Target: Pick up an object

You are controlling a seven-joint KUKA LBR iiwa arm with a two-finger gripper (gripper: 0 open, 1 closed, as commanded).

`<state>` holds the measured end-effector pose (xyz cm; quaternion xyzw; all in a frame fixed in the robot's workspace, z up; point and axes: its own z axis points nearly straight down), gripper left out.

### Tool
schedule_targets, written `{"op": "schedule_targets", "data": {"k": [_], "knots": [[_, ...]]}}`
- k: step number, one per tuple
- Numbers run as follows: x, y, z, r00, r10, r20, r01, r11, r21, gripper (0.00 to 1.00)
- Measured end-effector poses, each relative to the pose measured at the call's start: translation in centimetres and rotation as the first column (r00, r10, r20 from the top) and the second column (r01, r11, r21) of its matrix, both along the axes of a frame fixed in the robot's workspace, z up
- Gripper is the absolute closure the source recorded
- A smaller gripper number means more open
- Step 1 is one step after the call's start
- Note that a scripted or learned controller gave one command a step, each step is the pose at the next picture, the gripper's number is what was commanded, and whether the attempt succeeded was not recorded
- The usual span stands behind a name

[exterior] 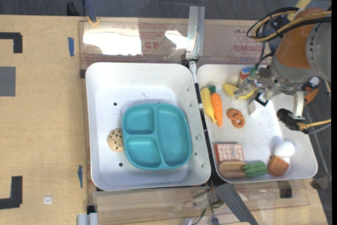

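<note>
Two white bins sit side by side in the camera view. The left bin [100, 113] holds a teal divided plate [156, 136] with a cookie [115, 139] touching its left rim. The gripper [256, 87] hangs over the right bin [308, 166], just beside a banana [235, 91]; whether it is released or clenched cannot be told. A carrot [216, 107], pretzel [236, 117], egg [284, 149] and small box [229, 153] lie nearby. Risk: crowding near the banana could cause a glancing, empty grab, or nudge the piece against the bin wall.
</note>
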<state>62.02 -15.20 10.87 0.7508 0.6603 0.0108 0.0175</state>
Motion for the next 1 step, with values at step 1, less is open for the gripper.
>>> {"op": "schedule_targets", "data": {"k": [1], "knots": [[4.40,1.77,3.18,0.960,0.279,-0.037,-0.279,0.960,0.011,0.00]]}}
